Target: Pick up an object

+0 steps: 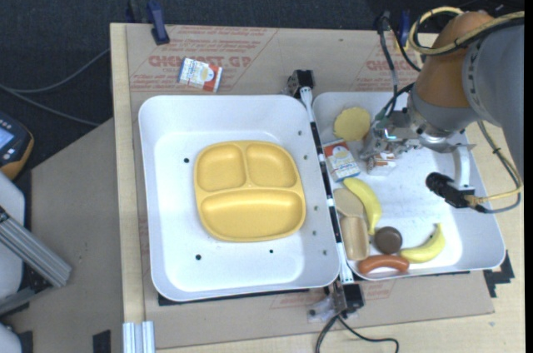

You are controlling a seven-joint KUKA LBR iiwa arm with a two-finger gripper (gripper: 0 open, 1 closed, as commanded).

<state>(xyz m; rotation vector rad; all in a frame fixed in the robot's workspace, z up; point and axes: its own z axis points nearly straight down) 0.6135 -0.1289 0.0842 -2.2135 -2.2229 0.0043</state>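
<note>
Robot end effector lowered for picking, grip state unclear, seemingly just beside small carton; next, close and lift

Red printing runs across the far edge of the cardboard sheet that covers the counter. It is faint and partly hidden by the small box lying on it, and its large letters cannot be made out with certainty. More red marks show on the same sheet at the far right. The small box and the red-and-white packet in the right bin carry print too small to read.
</note>
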